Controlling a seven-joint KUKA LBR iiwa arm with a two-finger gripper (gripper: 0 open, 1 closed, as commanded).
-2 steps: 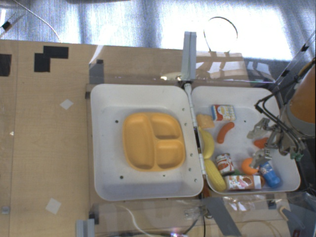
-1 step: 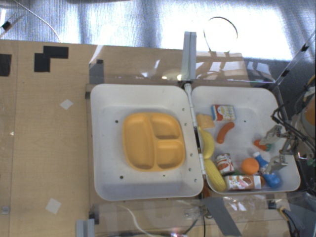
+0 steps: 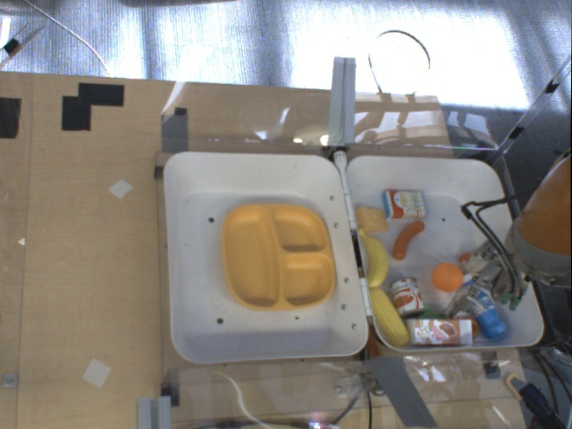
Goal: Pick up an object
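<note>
Camera view: the gripper (image 3: 490,280) is seen low in the right bin (image 3: 447,172), among crowded toy food; whether its jaws are spread cannot be told. A neighbour could be nudged, or nothing caught, because the blue bottle (image 3: 490,320) and orange ball (image 3: 448,276) lie close. Two bananas, one sausage (image 3: 407,239), one yellow plate (image 3: 275,256) are counted.

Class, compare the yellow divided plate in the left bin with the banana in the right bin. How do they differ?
The yellow divided plate is broad, squarish and moulded into compartments; the banana is slim and curved. The plate lies alone in the middle of its bin; the banana sits against the right bin's left wall among other items. Both are yellow.
</note>
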